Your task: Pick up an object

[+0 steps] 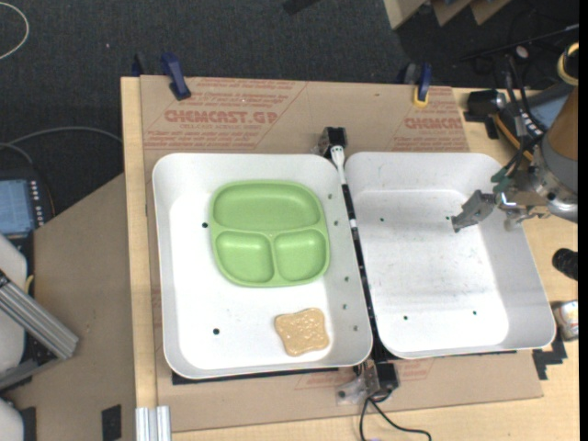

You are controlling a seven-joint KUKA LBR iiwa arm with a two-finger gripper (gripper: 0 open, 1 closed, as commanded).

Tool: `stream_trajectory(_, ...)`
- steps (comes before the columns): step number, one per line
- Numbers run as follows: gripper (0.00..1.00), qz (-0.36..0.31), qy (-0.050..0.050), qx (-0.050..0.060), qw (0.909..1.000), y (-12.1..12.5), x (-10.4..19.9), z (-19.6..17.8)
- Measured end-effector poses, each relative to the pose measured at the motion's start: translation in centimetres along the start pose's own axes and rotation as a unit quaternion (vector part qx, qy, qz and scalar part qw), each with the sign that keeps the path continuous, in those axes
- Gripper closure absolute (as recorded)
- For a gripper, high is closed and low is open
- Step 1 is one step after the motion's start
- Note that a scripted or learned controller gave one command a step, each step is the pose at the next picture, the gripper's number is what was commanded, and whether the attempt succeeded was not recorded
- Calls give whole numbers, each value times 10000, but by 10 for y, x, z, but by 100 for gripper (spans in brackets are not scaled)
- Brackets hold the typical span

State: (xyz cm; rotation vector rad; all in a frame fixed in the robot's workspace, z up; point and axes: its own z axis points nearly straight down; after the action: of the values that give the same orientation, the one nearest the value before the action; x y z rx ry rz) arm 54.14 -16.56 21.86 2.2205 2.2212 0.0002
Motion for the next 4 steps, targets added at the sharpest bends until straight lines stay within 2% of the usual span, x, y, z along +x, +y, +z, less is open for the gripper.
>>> stream_trajectory(1, 0, -11, -23, -95, 10000, -43, 12, -186)
stream_trajectory(2, 0, 17, -32, -74, 10000, -63, -21, -293)
stream_trajectory(3, 0, 17, -25, -34, 10000, -62, -61, -319)
stream_trajectory(4, 100, -4, -33, -42, 10000, -61, -59, -329)
